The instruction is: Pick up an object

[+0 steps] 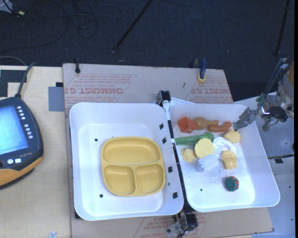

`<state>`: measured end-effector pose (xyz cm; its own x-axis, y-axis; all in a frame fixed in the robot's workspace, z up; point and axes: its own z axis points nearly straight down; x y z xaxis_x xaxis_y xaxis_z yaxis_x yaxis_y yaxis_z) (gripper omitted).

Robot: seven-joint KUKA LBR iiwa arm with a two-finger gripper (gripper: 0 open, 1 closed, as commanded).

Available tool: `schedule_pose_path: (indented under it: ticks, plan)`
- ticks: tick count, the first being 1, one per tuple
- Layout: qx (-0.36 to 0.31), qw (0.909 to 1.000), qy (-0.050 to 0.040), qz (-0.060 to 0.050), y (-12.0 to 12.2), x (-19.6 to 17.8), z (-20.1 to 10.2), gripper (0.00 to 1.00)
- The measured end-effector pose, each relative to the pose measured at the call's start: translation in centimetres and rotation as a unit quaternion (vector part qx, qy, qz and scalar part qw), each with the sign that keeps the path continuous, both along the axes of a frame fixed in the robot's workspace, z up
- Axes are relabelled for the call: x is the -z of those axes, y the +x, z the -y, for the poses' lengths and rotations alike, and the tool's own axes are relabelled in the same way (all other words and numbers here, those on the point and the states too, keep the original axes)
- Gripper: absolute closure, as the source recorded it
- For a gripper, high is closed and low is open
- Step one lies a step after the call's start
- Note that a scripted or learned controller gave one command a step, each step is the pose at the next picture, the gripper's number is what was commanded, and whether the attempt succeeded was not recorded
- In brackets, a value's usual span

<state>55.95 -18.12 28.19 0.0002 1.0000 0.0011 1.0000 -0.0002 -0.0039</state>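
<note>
The right-hand bin [260, 182] carries all the small stuff, and it sits heaped toward the bin's twelve o'clock side: a red piece [185, 125] at about eleven o'clock, an orange sausage-shaped piece [219, 127] just beside it toward one o'clock, a green strip [193, 139] lying crosswise below them, a yellow lump [204, 147] touching a bit of white material [221, 144], and a ridged yellow piece [229, 159] that looks like corn. A small green-and-red ball [231, 183] rests well apart from the rest at roughly five o'clock, which makes it, to my eye, the cleanest pick, since nothing crowds it. The gripper [243, 119] comes in over the bin's two o'clock corner, hanging close to a pale yellow chunk [232, 136] near the wall (the arm's base being off to three o'clock, that corner is its natural way in). Whether its fingers are parted or closed I cannot tell from here, and nothing shows between them, so I judge no object is picked up yet. The left bin [84, 133] holds a yellow divided tray [133, 164] flat in its middle, probably kept there as a drop-off place. A tablet-like pendant [12, 138] lies at nine o'clock on the bench [44, 192].
</note>
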Motion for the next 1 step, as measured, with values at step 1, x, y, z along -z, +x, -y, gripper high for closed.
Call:
schedule_pose_path:
  ticks: [1]
  plan:
    - [0.002, 1.0, 0.0026, -0.008, -5.51, 13.74, 2.99, 0.0]
